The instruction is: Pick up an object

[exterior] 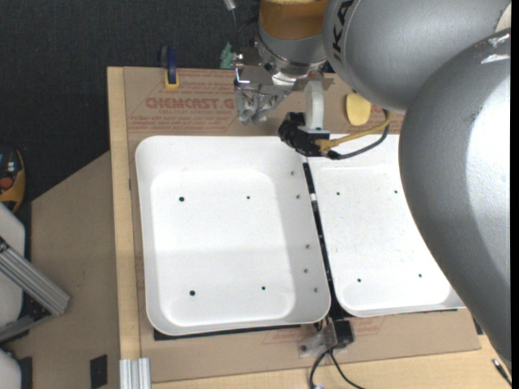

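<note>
Tool point(253, 108) hovering beyond far edge of left bin point(154, 241).
Finger state unclear; likely to close on nothing, no object near.

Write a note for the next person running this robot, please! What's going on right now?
Gripper: up past the far edge of the left bin, over the brown board. I can't tell if it's open or shut, and nothing shows in it.
A pale yellow thing sits beyond the right bin, half hidden by the arm.
Done: nothing picked up.
Left: find an object and grab it.
</note>
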`<state>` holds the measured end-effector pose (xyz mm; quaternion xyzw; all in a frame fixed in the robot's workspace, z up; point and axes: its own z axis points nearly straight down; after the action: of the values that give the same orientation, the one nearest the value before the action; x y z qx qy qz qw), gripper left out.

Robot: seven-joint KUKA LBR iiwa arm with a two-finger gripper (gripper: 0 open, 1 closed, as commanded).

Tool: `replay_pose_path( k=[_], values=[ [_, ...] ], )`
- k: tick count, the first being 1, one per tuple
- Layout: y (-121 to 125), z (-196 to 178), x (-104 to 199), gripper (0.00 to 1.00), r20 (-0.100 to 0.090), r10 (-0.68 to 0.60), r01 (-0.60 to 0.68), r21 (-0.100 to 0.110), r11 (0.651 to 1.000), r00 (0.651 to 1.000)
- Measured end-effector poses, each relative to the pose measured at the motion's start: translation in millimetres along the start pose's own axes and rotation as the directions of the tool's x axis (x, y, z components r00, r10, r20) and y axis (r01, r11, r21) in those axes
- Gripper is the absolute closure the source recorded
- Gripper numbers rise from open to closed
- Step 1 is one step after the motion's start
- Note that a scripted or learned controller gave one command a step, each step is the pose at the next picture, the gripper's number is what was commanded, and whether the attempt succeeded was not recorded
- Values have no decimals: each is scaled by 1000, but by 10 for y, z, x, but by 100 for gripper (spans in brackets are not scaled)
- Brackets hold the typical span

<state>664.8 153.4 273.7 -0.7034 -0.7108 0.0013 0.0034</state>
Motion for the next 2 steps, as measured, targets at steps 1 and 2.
replay_pose_path(
  k=[1,2],
  values=[
    [-158,-323,-126,100,2,11,-11,-8,1000,1000],
    [18,-877,-729,100,4,16,-16,-16,1000,1000]
  ],
)
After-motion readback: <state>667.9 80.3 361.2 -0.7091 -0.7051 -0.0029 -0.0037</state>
